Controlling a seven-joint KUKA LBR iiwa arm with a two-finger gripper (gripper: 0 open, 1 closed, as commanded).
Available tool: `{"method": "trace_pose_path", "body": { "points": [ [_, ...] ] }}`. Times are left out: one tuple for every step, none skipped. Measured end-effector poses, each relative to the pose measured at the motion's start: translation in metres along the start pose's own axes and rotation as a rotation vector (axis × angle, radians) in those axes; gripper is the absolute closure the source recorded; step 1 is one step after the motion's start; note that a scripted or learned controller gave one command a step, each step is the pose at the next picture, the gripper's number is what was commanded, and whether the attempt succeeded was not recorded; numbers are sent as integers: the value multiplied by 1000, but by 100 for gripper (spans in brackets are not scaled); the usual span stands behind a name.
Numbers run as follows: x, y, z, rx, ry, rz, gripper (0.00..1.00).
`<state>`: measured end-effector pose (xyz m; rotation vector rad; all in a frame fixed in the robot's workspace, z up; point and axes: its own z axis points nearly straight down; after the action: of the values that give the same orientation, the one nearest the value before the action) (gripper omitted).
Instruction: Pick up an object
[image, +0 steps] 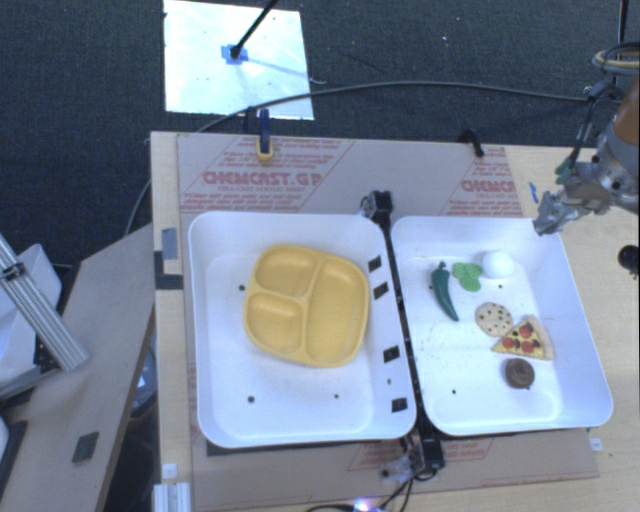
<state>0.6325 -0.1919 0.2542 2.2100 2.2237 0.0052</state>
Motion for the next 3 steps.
{"method": "trace_pose_path", "body": {
  "points": [
    [50,-11,14,7,3,-2,100],
    [103,-22,5,5,4,-3,100],
    [154,-32,-2,6,4,-3,100]
  ]
}}
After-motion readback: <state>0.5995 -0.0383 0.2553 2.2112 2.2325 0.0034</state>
